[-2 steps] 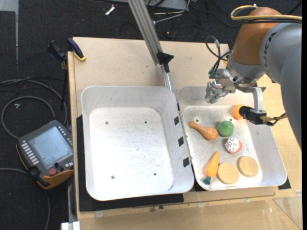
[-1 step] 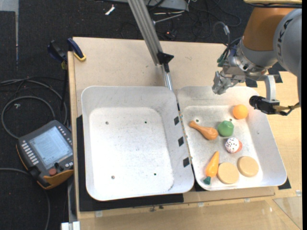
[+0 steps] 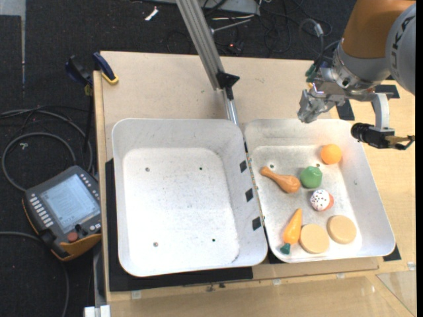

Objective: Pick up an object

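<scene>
step: approach, nothing held | hand (image 3: 309, 111) above right bin's (image 3: 370, 197) far rim, opening unclear | next: descend onto 1 item, e.g. orange ball (image 3: 331, 154)

Left bin (image 3: 132, 137) floor was left unobstructed; right bin (image 3: 370, 197) was crowded by toys (image 3: 310, 176) at centre, open strip kept along far rim.

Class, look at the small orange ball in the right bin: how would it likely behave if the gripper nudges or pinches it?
The orange ball looks round and smooth, so a nudge would probably roll it. It lies near the right bin's wall, which may stop it. A pinch off centre could squirt it out.
</scene>
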Available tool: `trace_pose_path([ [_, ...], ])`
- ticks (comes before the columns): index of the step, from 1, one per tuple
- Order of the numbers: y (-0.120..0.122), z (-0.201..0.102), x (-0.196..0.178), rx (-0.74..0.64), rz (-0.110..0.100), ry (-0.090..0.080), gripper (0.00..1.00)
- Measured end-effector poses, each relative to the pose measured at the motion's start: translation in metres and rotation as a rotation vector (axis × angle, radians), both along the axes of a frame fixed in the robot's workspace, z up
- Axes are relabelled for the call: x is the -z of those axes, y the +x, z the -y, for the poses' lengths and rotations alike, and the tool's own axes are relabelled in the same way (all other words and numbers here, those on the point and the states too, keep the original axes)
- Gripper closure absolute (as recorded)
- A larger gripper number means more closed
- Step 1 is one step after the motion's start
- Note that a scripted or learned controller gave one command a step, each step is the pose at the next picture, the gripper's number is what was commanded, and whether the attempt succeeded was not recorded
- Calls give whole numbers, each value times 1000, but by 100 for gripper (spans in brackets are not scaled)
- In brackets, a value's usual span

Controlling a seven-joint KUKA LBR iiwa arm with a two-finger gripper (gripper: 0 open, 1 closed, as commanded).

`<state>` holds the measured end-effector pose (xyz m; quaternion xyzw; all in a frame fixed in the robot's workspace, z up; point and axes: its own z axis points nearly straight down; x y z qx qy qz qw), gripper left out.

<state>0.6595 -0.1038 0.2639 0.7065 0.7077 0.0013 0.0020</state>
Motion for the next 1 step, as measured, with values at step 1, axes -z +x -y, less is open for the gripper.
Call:
trace_pose_path([
  [1,-26,-48,6,-5,-6,2,100],
])
